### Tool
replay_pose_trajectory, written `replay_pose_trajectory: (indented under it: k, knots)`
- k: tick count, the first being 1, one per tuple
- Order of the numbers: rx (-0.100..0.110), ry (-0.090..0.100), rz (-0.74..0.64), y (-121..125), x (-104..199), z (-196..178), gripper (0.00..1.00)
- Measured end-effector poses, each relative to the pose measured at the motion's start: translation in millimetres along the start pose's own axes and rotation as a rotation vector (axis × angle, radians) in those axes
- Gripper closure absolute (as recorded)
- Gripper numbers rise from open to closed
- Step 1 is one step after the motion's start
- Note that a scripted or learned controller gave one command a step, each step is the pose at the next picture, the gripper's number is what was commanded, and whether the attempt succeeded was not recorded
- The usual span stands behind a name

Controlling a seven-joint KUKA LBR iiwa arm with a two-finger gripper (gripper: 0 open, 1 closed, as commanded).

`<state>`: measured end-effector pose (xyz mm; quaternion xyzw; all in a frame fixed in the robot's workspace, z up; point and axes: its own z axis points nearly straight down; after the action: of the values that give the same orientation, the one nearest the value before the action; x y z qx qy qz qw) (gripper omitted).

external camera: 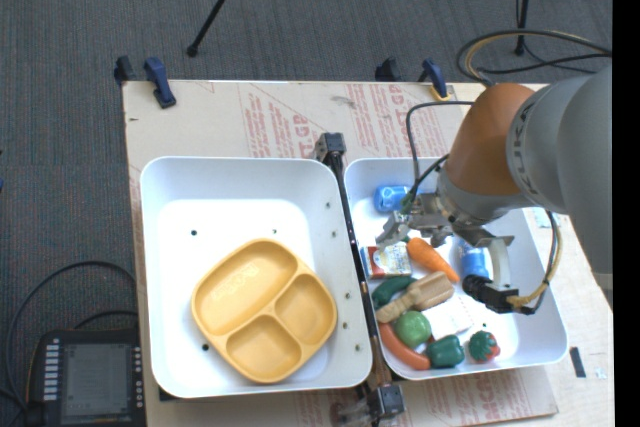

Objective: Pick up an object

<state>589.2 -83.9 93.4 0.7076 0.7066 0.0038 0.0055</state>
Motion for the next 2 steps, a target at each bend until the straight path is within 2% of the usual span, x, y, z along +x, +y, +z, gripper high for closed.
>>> replay_pose_trajectory:
  k: [1, 2]
  knots:
    - [-0.003, -0.008, 0.004, 1, -4, -10, 1.0]
    - [0.016, 0.004, -0.005, -57, 48, -94, 1.0]
